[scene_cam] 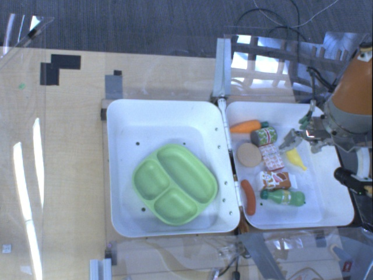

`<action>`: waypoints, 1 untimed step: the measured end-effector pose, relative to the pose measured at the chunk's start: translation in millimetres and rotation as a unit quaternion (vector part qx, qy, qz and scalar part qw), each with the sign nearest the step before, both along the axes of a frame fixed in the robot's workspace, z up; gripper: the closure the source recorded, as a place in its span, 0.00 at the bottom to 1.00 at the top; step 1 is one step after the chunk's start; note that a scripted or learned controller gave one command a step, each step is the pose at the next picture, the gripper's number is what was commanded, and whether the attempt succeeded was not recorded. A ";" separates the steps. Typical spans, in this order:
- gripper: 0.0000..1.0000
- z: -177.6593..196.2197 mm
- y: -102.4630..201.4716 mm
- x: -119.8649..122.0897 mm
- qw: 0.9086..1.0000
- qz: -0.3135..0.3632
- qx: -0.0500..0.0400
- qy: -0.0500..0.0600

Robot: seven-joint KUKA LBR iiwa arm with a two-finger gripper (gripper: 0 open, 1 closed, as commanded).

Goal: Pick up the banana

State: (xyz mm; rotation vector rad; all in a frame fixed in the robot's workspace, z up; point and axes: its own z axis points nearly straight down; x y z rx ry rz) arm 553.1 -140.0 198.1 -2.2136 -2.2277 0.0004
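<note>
From above, the banana [296,159] lies near the right bin's [332,212] right edge, the gripper [303,134] just over its upper end, fingers spread and empty; closing off-centre could nudge it toward the neighbouring packet [271,156].

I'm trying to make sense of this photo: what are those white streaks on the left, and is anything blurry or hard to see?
In the camera view, the white streaks look like light glare on a clear panel over the bench. The green plate and carrot are sharp and evenly lit, with soft shadows. The banana is partly covered by the gripper, which looks slightly smeared.
</note>
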 end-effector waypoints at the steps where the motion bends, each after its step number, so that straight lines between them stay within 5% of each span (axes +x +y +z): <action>1: 0.00 -68.9 -25.6 -46.9 0.998 0.062 -0.002 -0.007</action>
